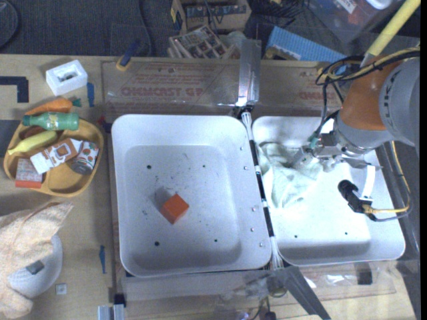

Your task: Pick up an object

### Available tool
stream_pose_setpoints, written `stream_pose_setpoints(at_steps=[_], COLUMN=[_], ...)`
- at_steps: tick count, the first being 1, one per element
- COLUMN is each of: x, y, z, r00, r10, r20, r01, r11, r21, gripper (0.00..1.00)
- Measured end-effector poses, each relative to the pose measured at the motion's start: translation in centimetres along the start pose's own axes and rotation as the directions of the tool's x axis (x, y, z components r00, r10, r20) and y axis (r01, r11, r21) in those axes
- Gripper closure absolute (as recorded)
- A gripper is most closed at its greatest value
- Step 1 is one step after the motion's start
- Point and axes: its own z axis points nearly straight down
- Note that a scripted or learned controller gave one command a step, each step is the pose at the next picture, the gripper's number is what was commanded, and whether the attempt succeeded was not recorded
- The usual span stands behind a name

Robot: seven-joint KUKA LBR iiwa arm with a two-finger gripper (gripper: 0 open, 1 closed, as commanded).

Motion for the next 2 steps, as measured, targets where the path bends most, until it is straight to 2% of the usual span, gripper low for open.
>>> stream_pose_setpoints(at_steps=[1,2], x=[1.3,3.7], y=[4.4,4.8], z=[-1.3,0.0], r00=[0.988,0.955], r10=[-0.155,-0.295], r20=[0.000,-0.001], r01=[0.155,0.295], r11=[0.988,0.955], r21=[0.003,0.004], gripper=[0.00,0.00])
